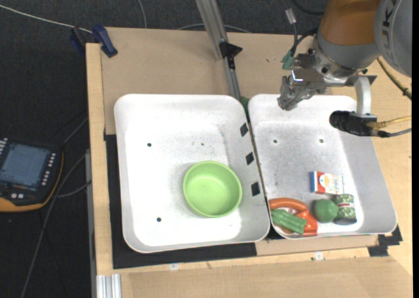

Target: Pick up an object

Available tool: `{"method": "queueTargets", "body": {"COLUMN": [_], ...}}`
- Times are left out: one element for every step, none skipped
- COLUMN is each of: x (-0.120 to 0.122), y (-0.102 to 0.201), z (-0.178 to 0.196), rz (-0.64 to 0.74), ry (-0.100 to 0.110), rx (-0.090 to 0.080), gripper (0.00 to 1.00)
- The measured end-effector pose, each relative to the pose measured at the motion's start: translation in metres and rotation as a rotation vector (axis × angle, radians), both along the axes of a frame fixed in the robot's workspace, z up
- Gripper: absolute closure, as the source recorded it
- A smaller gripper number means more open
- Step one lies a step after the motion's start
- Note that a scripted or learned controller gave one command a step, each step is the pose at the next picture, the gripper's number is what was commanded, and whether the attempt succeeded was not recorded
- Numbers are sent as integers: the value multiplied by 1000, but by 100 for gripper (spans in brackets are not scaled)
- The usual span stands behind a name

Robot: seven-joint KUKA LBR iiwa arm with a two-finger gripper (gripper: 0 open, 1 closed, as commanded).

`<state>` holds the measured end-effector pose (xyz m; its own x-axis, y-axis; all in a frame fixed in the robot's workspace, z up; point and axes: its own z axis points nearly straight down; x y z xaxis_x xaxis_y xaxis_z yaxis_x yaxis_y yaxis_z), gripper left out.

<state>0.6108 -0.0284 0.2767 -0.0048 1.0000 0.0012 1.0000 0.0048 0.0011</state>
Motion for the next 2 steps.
{"method": "queueTargets", "body": {"x": [8, 5], "y": [60, 114], "z": [-12, -11], "rz": [0, 0], "ry": [2, 1], "rx": [-1, 0], "gripper": [100, 100]}}
